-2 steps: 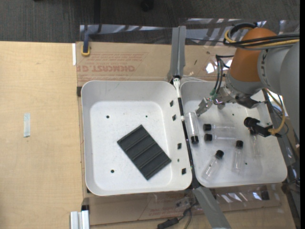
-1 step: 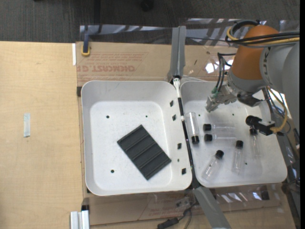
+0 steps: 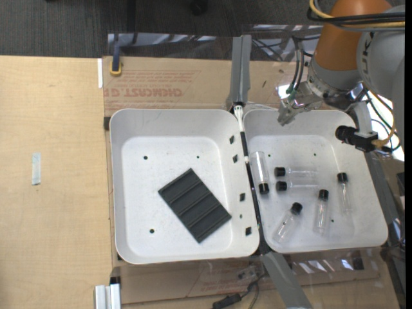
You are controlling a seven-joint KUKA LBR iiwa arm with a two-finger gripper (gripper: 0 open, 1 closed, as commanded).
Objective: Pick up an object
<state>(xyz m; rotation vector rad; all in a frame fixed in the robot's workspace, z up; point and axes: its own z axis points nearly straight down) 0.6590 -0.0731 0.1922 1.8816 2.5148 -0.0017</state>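
Observation:
The right bin (image 3: 360, 237) holds several clear vials with black caps, among them one upright along the left wall (image 3: 261, 171), one lying across the middle (image 3: 297, 172) and one near the front (image 3: 287, 219). A black ribbed rectangular pad (image 3: 194, 205) lies at a slant in the left bin (image 3: 129, 237). My gripper (image 3: 286, 113) hangs from the grey and orange arm (image 3: 344, 24) over the far rim of the right bin, well back from the vials. Nothing shows between its tips.
Both bins rest on brown cardboard (image 3: 161, 85). A grey metal bar (image 3: 241, 69) rises behind the gap between them. A wooden benchtop (image 3: 51, 172) extends to the left. Cables and a black connector (image 3: 351, 135) hang by the right bin's far right corner.

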